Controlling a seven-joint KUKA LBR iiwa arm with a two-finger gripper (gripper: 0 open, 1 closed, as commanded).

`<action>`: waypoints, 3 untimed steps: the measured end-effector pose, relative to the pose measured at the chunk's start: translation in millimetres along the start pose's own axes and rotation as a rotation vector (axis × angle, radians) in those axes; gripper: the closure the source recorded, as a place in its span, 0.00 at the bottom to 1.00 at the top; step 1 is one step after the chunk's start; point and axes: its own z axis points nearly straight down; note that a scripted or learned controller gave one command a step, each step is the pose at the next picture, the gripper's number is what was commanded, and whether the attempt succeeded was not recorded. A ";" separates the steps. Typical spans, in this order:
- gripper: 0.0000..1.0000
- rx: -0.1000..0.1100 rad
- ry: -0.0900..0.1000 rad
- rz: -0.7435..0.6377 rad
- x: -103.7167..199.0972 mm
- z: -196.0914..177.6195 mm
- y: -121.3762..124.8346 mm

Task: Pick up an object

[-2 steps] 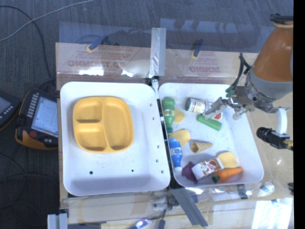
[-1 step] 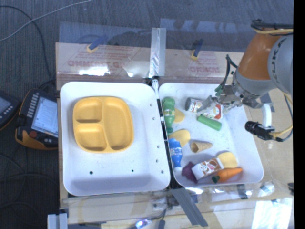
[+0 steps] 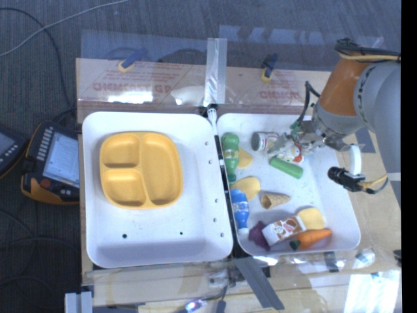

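Claw (image 3: 288, 150) just above green cylinder (image 3: 286, 167)

A: Identify the contents of the left bin (image 3: 91, 194).

B: One yellow divided tray (image 3: 140, 169), three compartments, lying flat near the bin's upper left.

A: Items left of the bench?

B: A teach pendant (image 3: 49, 165) with orange trim, resting on the grey carpet (image 3: 39, 57). A cable (image 3: 39, 28) runs across the carpet above it.

A: Fixtures behind the bins?

B: A brown board (image 3: 150, 83), with two clamps, one blue and yellow (image 3: 131, 60), one at (image 3: 267, 67).
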 end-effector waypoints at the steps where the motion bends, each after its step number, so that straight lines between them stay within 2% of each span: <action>1: 1.00 -0.003 0.001 -0.003 1.6 -9.5 2.4; 2: 1.00 -0.023 -0.007 -0.035 10.5 -1.1 -19.6; 3: 1.00 -0.021 -0.005 -0.036 11.4 -7.9 -19.1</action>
